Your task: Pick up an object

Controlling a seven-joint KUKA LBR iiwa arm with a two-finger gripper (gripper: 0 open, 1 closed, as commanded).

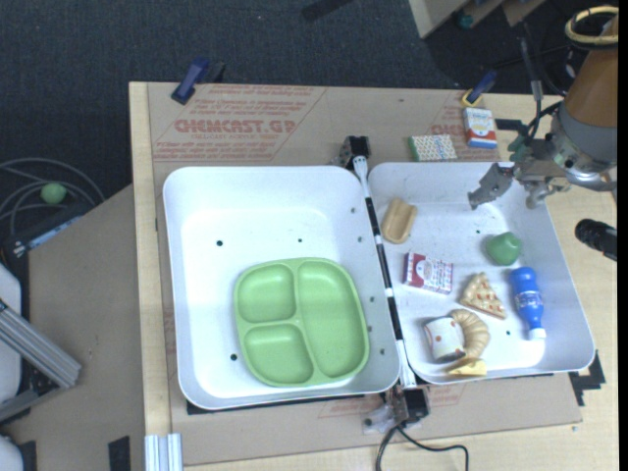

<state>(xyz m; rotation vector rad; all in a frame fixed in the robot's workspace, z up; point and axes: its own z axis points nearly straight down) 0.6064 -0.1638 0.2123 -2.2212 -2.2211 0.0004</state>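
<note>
My gripper (510, 192) hangs over the back of the right bin (569, 346), open, with nothing between its fingers. Just below it, toward the front, lies a green ball (504, 248). Further forward are a blue bottle (527, 302), a pizza slice (483, 295), a red and white box (429, 272), a croissant (475, 330) beside a small white cup (442, 338), and a yellow piece (469, 367). A tan bread roll (397, 220) rests near the bin's left wall.
The left bin (196, 224) holds a green divided plate (299, 320). Behind the right bin, small cards (433, 147) and a little box (479, 127) lie on the bench board. A black divider (378, 253) runs between the bins.
</note>
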